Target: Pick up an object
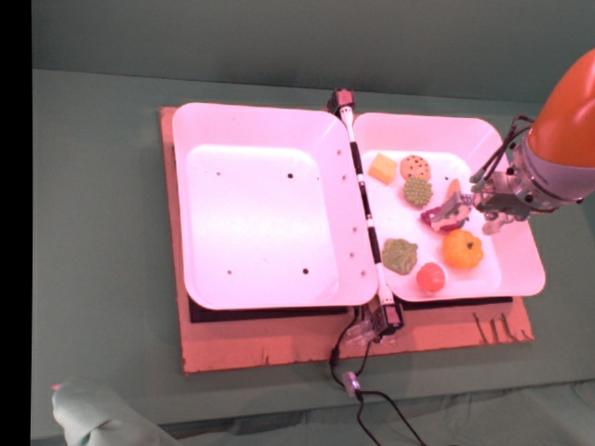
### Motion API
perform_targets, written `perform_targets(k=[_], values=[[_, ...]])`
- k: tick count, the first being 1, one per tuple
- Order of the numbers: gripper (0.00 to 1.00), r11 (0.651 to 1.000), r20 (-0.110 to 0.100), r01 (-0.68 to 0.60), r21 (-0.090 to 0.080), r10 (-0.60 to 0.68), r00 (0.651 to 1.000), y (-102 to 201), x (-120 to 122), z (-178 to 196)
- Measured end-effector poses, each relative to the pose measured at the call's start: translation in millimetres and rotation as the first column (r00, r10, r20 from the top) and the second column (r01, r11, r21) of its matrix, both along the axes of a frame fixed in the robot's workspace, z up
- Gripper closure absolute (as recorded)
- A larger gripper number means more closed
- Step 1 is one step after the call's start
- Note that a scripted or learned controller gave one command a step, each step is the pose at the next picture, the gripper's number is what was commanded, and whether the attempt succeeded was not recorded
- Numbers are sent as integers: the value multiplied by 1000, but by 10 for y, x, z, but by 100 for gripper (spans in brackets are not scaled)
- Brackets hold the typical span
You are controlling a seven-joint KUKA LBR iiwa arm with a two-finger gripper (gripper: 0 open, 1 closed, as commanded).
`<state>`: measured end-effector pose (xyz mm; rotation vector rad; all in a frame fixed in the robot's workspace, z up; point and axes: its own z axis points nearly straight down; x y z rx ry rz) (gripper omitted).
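Pincer (pixel 483 207): stood low over the right bin (pixel 521 282), near that bin's right wall, hung from the grey arm with its orange band (pixel 572 110). Whether it was spread or pressed together could not be told; its tips were lost in clutter against the objects below.

Nearest item: a purple-and-white object (pixel 444 216), lying just to the left of the pincer and seemingly touching it. An orange wedge (pixel 453 190) rested against its upper side. Its long axis ran roughly crosswise, from the bin's right wall toward the divider (pixel 364 203). Judged the likeliest target, since it lay closest; nothing was seen lifted clear of the bin floor.

Next outward: an orange pumpkin-like fruit (pixel 462 249), just below the pincer toward the tabletop's front edge. A red ball (pixel 430 277) and a green leafy piece (pixel 400 255) lay further forward and left. A green knobbly ball (pixel 417 191), a brown dotted disc (pixel 415 166) and a yellow block (pixel 382 168) sat toward the bin's rear left corner.

Left bin (pixel 260 207): well apart from the pincer, beyond the divider.
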<state>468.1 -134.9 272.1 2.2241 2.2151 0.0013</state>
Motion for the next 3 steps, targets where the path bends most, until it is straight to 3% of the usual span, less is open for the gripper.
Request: perform_targets(k=[1,3], values=[[0,1000,0,0,0,0,1000,0,0,0],[0,1000,-5,0,1,0,1000,-30,56,-836]])
